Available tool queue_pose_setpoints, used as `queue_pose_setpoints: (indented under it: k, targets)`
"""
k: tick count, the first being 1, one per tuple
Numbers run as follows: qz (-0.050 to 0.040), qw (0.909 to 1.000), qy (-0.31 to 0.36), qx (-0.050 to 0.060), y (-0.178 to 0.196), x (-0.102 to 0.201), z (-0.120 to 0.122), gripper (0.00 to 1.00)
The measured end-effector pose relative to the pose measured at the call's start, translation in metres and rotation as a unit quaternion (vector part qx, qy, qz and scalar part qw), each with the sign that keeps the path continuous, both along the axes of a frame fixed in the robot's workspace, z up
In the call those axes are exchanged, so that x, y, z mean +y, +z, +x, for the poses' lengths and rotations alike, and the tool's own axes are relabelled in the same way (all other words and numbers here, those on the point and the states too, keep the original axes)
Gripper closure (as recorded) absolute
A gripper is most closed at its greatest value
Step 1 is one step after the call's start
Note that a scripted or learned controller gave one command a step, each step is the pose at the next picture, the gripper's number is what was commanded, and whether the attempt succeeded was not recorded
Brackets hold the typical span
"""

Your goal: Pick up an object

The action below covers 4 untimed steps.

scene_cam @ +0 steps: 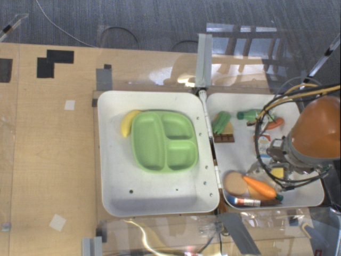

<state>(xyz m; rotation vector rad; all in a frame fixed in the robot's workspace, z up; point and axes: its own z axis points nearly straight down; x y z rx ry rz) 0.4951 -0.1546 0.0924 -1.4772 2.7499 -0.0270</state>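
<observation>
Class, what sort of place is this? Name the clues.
Probably a robotics lab: a cabled robot arm over two white bins, toy food like a carrot, and black markers on the bench.

The arm (318,129) is entering from the right edge of the frame and is occupying the middle right. Its orange band is facing the camera as a broad rounded dome. Below and left of the band, the grey wrist (285,154) is pointing downward, seen nearly end-on. Black and yellow cables (265,122) are looping around the wrist on its left side. The wrist is hiding the jaws; their state is undetermined.
</observation>
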Motion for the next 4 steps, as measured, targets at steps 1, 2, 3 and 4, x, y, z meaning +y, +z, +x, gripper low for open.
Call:
queue_pose_setpoints:
  k: [1, 2, 3, 4]
  targets:
    - [0.0018, 1.0000, 0.004, -0.007, 0.012, 0.004, 0.006, 1.00]
    - [0.0003, 0.9980, 0.063, 0.008, 0.099, -0.043, -0.004, 1.00]
    - [0.0019, 0.9979, 0.064, 0.009, 0.097, -0.041, -0.004, 0.00]
    - [0.0009, 0.9997, 0.024, 0.006, -0.002, -0.051, 0.024, 0.00]
